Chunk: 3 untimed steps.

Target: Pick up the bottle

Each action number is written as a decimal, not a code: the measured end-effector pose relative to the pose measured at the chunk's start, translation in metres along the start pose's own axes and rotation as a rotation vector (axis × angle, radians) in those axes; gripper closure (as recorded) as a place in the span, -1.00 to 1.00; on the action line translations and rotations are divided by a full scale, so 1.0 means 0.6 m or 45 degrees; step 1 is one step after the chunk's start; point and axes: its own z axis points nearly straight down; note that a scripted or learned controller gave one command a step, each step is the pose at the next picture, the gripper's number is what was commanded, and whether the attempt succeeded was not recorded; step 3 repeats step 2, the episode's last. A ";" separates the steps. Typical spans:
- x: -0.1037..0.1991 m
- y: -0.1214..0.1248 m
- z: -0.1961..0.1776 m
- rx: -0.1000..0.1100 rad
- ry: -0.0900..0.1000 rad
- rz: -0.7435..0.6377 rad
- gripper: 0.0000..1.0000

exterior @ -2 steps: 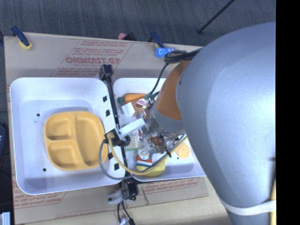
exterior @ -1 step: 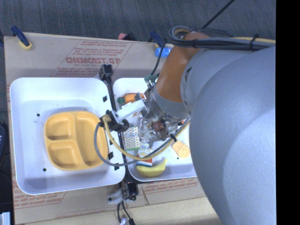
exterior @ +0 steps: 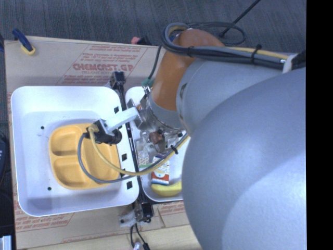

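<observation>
We see arm (exterior: 229,134) over right bin (exterior: 136,95). Gripper (exterior: 156,139) low in that bin, pincer state: we cannot tell. Bottle (exterior: 161,175) below it at near end, beside yellow object (exterior: 167,189). Yellow tray (exterior: 78,158) in left bin (exterior: 31,108).

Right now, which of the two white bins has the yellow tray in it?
The left bin. The yellow divided tray lies on its floor, while the right bin sits mostly under the arm.
</observation>
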 end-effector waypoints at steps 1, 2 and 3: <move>0.004 -0.026 0.090 0.001 -0.005 -0.056 1.00; -0.013 0.061 0.046 0.003 -0.002 -0.435 1.00; -0.013 0.061 0.046 0.003 -0.002 -0.435 1.00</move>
